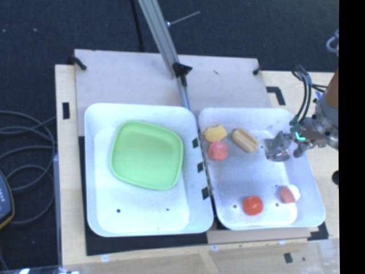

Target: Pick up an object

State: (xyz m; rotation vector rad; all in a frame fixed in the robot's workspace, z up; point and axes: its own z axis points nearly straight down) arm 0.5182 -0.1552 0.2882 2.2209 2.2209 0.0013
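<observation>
The right bin (259,218) holds several small food toys. A yellow piece (215,133) and a tan bread roll (245,140) lie near its far left, with a pink round piece (218,150) just below them. A red tomato-like piece (252,205) and a pink-and-white piece (288,194) sit near the front. My gripper (278,149) hangs over the right middle of this bin, to the right of the bread roll, with nothing seen between its fingers.
The left bin (97,170) carries a light green square plate (147,154). A metal pole (159,30) slants from the top down to the gap between the bins. Cables (23,136) lie off the bench at left.
</observation>
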